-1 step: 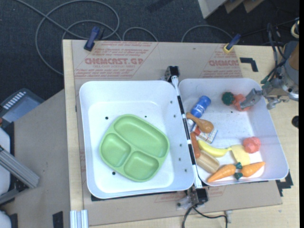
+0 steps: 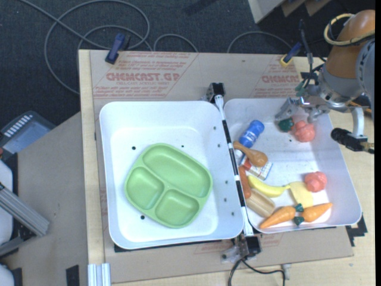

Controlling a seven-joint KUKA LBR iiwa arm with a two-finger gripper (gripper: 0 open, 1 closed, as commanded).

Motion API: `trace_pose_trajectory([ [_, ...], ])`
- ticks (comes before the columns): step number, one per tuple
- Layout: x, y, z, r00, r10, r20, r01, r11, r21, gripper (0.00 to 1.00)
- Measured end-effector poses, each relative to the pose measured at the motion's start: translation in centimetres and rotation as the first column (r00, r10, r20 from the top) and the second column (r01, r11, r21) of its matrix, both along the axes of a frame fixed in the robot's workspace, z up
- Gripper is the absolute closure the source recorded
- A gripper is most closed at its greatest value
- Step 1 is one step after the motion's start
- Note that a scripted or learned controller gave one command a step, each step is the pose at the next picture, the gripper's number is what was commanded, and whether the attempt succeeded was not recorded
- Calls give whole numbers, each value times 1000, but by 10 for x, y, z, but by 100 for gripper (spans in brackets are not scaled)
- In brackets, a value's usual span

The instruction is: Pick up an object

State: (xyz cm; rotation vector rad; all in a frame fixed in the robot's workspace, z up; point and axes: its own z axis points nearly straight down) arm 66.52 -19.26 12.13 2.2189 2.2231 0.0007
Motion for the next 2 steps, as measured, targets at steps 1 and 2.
trace_pose_trajectory([
  [1,1,-5,-37,1000,0,-3,0,1000,0,0],
  [2,1,-5,-26,1000,0,-5,0,1000,-2,100],
])
